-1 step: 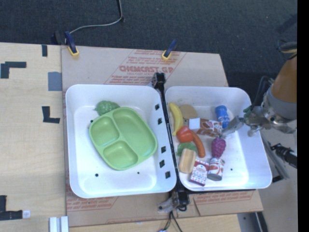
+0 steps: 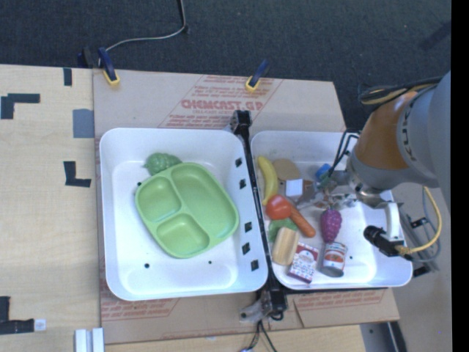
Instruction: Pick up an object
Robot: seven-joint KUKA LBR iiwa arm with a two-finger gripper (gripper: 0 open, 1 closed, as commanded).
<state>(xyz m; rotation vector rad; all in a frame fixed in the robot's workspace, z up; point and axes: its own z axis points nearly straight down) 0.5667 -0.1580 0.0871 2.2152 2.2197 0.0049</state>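
The right bin (image 2: 381, 266) holds a heap of toy groceries. A yellow banana (image 2: 267, 178) lies at its left, with a red tomato (image 2: 278, 207) and an orange carrot (image 2: 303, 224) beside it. Purple grapes (image 2: 330, 224) sit in the middle. Toward the front are a small can (image 2: 334, 258), a red box (image 2: 303, 262) and a tan cylinder (image 2: 284, 246). A small white block (image 2: 294, 188) lies near the back. My gripper (image 2: 335, 194) reaches down into this bin from the right, just above the grapes and right of the white block.
The left bin (image 2: 121, 270) holds a light green divided plate (image 2: 186, 208) with a leafy green toy (image 2: 161, 162) at its back left corner. A black divider (image 2: 249, 189) runs between the bins. The grey arm with its orange band (image 2: 381, 141) covers the right bin's far right side.
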